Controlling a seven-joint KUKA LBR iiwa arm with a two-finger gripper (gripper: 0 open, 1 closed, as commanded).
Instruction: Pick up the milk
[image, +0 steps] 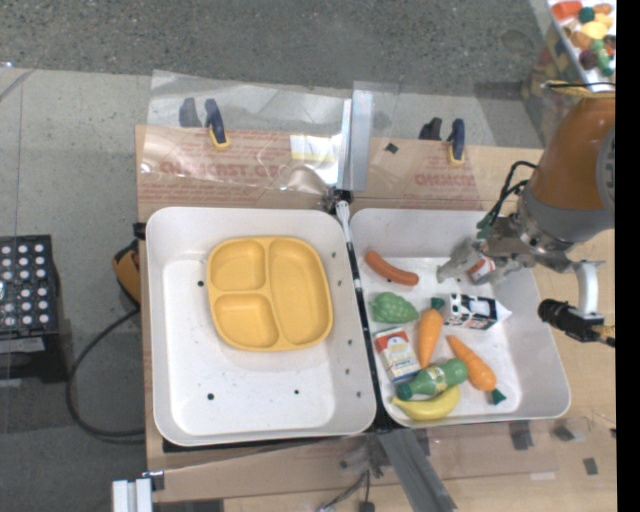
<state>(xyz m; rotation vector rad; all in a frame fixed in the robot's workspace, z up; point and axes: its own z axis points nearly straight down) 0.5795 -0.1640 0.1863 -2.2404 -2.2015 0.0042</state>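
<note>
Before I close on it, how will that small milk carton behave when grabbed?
The milk carton lies on its side, so it probably won't roll. It looks like a small toy, likely light and stiff. It may skid on the white bin floor toward the carrot if nudged.

The left bin (180, 400) holds a yellow divided plate (270, 292). The right bin (540, 390) holds a sausage (391, 269), two carrots (429, 336), a banana (430, 405) and the milk carton (470, 311). The hand (478, 262) hangs above the right bin, just above the milk carton, with a small red-and-white object at its tips.
</note>
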